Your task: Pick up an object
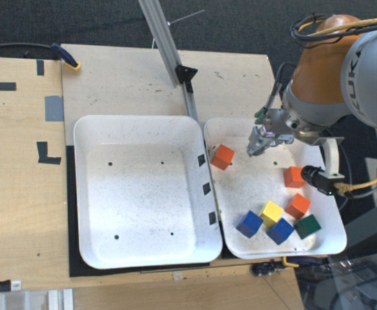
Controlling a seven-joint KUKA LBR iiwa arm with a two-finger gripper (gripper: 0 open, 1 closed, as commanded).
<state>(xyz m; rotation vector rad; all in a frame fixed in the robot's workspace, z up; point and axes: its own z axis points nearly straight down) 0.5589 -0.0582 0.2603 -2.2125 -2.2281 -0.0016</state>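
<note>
My gripper (257,146) hangs over the back part of the right bin (240,250), pointing down and to the left. An orange cube (223,156) lies just left of the fingertips, near the bin's left wall, apart from them. A second orange cube (294,176) sits to the right, and a third (298,205) lies nearer the front. Toward the front are a yellow cube (272,211), two blue cubes (249,224) (279,230) and a green cube (308,225). Nothing shows between the fingers.
The left bin (85,134) stands beside the right one, sharing a raised rim. A slanted metal bar (163,34) runs down from the top to the bins' back edge. Cables (343,187) hang off the arm at the right.
</note>
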